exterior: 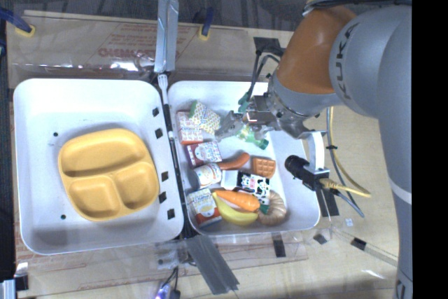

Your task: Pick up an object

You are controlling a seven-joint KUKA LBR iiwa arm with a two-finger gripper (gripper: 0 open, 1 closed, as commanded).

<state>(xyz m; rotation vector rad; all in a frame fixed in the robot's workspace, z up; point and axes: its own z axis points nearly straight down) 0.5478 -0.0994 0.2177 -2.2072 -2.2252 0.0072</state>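
Gripper (pixel 241 124) over right bin (pixel 297 217) clutter (finger state impossible to tell)

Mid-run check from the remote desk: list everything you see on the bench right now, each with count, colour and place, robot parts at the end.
White bins: two, white, side by side on the bench.
Divided tray: one, yellow, lying in the left bin.
Carrot: one, orange, near the front of the right bin.
Banana: one, yellow, just in front of the carrot.
Sausage: one, reddish orange, middle of the right bin.
Waffle piece: one, orange-brown, beside the sausage.
Cow-print carton: one, black and white, behind the carrot.
Small packets: several, red and white, along the right bin's left side.
Gripper: one, grey metal, over the back of the right bin.
Arm: one, grey with an orange band, reaching in from the right.
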